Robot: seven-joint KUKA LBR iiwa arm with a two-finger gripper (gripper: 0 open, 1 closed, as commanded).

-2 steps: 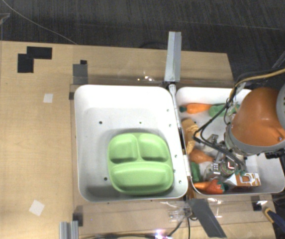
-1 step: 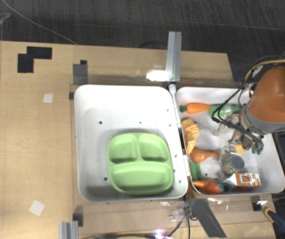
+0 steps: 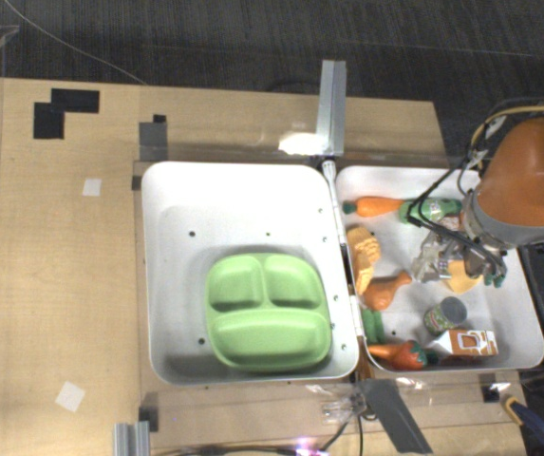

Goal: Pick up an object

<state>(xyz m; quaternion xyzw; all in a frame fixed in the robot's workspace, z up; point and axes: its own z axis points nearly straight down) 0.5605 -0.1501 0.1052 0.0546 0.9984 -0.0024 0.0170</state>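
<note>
The right bin (image 3: pixel 526 323) holds several toy foods. A carrot (image 3: pixel 376 207) lies along its far side, and a yellow pastry-like piece (image 3: pixel 365 251) sits by the left wall. A brown drumstick (image 3: pixel 384 291) is in the middle, with a small can (image 3: pixel 442 315) nearer the front. An orange juice box (image 3: pixel 472 343) and a second carrot (image 3: pixel 398 353) lie at the front edge. My gripper (image 3: pixel 437 262) hangs low over the bin's middle right, just right of the drumstick. A yellow piece (image 3: pixel 463 276) lies directly beside it, partly hidden by the wrist.
The left bin (image 3: pixel 162 255) holds a green divided plate (image 3: pixel 268 310) near its front. A metal post (image 3: pixel 332 112) stands behind the wall shared by the bins. The arm's orange band (image 3: pixel 537 174) covers the right bin's far right corner.
</note>
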